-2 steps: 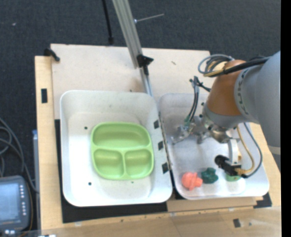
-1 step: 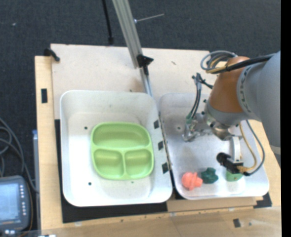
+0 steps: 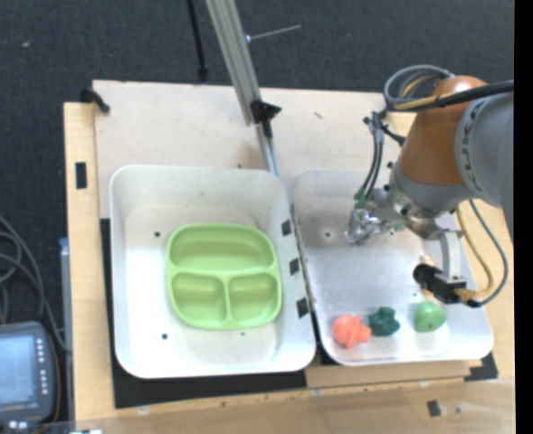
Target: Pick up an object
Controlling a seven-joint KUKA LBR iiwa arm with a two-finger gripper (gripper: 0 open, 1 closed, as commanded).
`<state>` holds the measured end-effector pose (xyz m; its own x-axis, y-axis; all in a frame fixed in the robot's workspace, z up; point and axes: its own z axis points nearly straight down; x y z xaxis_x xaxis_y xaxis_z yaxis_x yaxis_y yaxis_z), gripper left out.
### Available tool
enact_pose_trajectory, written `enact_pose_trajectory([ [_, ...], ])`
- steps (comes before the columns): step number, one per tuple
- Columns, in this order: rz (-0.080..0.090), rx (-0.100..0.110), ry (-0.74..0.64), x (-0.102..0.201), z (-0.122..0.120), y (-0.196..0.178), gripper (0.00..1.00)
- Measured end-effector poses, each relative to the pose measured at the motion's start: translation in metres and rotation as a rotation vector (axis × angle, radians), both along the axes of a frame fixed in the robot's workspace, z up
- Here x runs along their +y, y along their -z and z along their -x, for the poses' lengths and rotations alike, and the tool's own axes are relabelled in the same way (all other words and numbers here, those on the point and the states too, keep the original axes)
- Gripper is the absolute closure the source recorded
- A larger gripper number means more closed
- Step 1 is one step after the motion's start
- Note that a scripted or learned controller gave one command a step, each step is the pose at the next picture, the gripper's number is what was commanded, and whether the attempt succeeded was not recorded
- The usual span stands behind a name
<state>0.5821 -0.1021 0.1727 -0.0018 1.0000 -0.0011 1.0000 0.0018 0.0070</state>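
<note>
Three small objects lie along the near edge of the right bin (image 3: pixel 329 197): an orange toy (image 3: pixel 350 330), a dark green toy (image 3: pixel 384 321) and a light green ball (image 3: pixel 428 316). My gripper (image 3: pixel 360 227) hangs over the upper middle of that bin, well behind the three objects and apart from them. The grey and orange arm reaches in from the right above it. No object shows at the gripper's tip.
The left bin (image 3: pixel 126 197) holds a light green divided plate (image 3: pixel 223 274). A slanted metal pole (image 3: pixel 239 61) rises from behind the bins. Black cables and a clamp (image 3: pixel 436 283) hang from the arm over the right bin's right side.
</note>
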Motion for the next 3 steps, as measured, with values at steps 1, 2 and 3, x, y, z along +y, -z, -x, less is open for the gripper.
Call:
enact_pose_trajectory([
  [1,0.000,0.001,-0.001,-0.001,-0.002,-0.033,1.00],
  [2,-0.002,0.004,-0.005,0.043,-0.014,-0.045,1.00],
  [3,-0.002,0.005,-0.005,0.089,-0.016,-0.045,1.00],
])
